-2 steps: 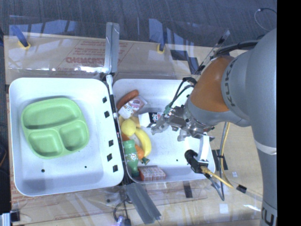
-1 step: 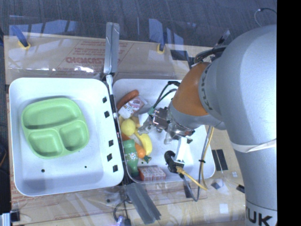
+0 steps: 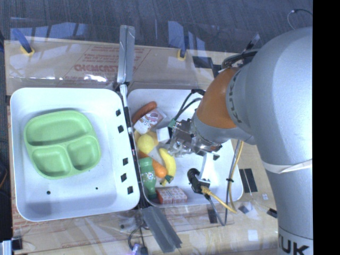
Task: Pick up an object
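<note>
Grey jaws (image 3: 178,140) hover beside the banana (image 3: 169,162).

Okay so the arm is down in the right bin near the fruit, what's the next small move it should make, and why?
Probably a short shift toward the banana, then a straight descent. The gripper sits low in the right bin beside the pile along its left wall, and nothing shows between its fingers. The banana lies on top of the pile next to the lemon, so it looks like the nearest reachable target.
</note>
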Controlling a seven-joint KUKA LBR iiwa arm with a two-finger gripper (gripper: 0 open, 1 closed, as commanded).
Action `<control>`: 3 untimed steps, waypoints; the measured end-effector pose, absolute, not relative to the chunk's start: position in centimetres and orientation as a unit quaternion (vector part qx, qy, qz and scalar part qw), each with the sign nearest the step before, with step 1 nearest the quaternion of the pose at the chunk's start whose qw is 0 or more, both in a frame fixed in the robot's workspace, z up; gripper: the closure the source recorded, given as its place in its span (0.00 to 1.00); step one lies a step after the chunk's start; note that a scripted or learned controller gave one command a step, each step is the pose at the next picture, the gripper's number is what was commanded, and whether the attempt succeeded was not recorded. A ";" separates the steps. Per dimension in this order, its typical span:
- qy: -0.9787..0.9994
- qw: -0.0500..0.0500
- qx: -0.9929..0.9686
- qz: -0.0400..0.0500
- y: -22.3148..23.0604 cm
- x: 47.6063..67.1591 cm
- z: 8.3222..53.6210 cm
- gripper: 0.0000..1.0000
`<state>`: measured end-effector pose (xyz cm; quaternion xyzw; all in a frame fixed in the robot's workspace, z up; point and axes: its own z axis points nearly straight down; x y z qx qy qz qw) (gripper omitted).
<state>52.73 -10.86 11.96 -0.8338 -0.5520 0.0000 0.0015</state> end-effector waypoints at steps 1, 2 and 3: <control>-0.552 0.001 -0.834 0.000 -10.8 52.7 12.0 0.00; -0.552 0.001 -0.834 0.000 -10.8 52.7 12.0 0.00; -0.594 0.001 -0.804 0.001 -12.5 51.7 21.0 0.00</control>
